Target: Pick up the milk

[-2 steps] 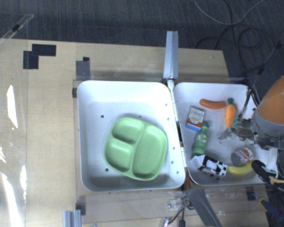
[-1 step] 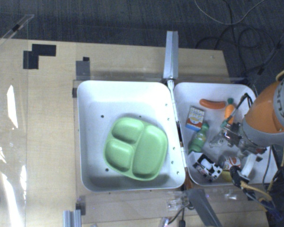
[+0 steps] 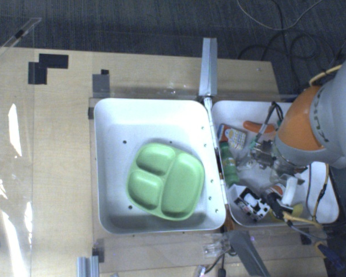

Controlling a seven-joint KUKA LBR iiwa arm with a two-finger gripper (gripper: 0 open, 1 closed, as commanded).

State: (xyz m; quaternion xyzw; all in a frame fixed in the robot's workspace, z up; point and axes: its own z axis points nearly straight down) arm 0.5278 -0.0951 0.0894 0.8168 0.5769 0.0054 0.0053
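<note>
Robotics lab, by the look of it. Pale wood tabletop (image 3: 52, 172) w/ black tape marks (image 3: 45, 66), two shallow white bins (image 3: 106, 154) side by side, split by an aluminium rail (image 3: 209, 68) on metal brackets. Grey industrial arm w/ orange band (image 3: 303, 126) reaching in from right. Loose cables (image 3: 277, 16) trailing over dark carpet floor (image 3: 132, 16) behind. Clear acrylic sheet (image 3: 11, 126) at left edge.

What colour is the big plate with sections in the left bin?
Light green. The divided plate shows clearly in the camera view.
</note>
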